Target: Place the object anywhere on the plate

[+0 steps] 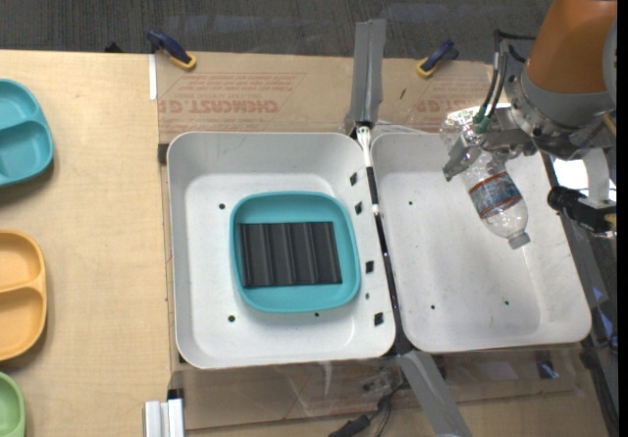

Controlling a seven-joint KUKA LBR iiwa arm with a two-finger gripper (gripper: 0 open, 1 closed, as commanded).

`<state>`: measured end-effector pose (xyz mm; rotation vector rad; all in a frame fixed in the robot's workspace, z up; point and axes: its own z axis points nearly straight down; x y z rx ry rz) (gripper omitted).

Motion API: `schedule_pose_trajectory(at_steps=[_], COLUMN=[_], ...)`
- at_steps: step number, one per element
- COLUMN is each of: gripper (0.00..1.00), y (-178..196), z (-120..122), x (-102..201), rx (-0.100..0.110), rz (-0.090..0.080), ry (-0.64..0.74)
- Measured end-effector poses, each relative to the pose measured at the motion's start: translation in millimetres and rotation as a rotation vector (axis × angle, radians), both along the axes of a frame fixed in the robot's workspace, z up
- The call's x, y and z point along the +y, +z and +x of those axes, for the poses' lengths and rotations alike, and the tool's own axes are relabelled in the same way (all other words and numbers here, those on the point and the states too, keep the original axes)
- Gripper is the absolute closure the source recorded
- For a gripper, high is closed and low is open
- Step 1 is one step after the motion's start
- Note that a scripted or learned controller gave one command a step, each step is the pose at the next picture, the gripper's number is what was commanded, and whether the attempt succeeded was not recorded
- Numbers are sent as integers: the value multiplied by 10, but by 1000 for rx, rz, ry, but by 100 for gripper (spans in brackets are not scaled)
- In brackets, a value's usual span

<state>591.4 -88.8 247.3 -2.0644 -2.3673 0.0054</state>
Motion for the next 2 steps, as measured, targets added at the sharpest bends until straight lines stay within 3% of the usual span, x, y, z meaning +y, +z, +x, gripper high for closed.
schedule_pose_trajectory(at_steps=[1, 2], gripper=[100, 0], y=[469, 468], z=[-134, -134], x=[-370, -367], rx=[-3, -3], rz=[0, 0], ry=[43, 43])
